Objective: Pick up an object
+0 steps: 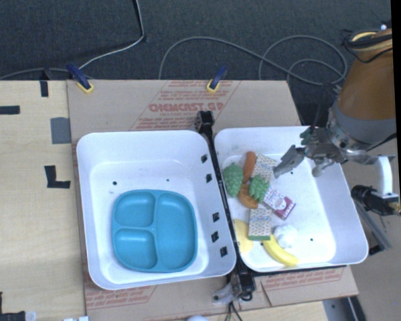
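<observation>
A blue divided plate (154, 231) lies in the left white bin (93, 152), far left of the jaws. Behind both bins, two yellow clamps (216, 80) hold cardboard (134, 106); grey cables (201, 42) loop beyond.

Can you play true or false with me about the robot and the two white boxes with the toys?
1. A blue plate lies in the left bin. True.
2. The toy food is piled in the left bin. False: the pile is in the right bin, near the wall between the bins.
3. A yellow banana lies at the near end of the pile. True.
4. The tool holds the carrot. False: the carrot lies in the pile, apart from the tool, with nothing between the fingers.
5. The blue plate has three sections. True.
6. The arm comes in from the left. False: it reaches in from the right.
</observation>
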